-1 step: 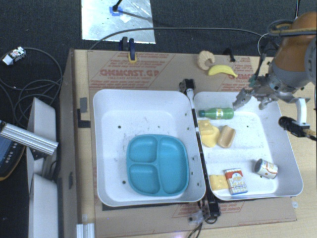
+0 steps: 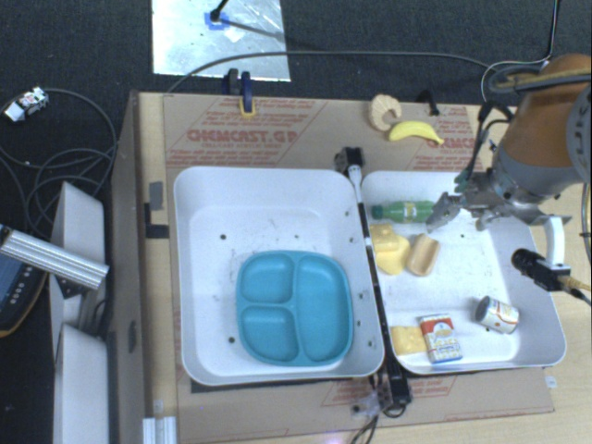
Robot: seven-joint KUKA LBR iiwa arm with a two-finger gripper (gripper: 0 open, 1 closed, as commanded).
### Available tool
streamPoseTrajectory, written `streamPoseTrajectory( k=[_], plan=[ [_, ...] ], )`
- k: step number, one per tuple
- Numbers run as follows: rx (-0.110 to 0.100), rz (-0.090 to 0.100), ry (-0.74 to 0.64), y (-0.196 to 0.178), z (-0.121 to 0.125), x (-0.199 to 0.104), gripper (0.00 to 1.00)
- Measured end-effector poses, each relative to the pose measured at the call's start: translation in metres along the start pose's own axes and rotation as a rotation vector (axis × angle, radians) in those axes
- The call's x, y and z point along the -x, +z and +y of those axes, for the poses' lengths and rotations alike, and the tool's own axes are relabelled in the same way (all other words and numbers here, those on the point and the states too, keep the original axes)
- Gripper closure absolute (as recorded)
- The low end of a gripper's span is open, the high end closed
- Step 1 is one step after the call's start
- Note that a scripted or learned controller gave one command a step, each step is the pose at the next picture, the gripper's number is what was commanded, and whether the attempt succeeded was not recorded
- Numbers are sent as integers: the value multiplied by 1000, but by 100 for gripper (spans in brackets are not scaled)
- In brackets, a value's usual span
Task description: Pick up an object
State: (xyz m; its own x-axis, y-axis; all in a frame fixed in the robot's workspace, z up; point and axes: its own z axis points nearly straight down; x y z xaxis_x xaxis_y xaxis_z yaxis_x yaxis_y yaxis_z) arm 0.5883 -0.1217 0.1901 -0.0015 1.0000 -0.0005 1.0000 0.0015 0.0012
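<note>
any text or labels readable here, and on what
"CHEMCAST GP", red print on the brown sheet behind the left bin; it repeats elsewhere on the sheet, too blurred to read.
Red and white box: print too small.
Small can: label blurred.
Green bottle: label unreadable.

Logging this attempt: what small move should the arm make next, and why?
Probably a short drop onto the green bottle. The tool hangs at the bottle's right end, at the back of the right bin, and nothing shows between its fingers.
</note>
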Motion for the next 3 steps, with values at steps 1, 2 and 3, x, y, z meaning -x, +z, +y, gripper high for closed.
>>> streamPoseTrajectory(
  k=[1, 2, 3],
  plan=[
    [-2, 1, 1, 96, -6, -9, 0],
    [1, 0, 0, 85, -5, -8, 100],
    [2, 1, -2, 5, -1, -88, 100]
  ],
)
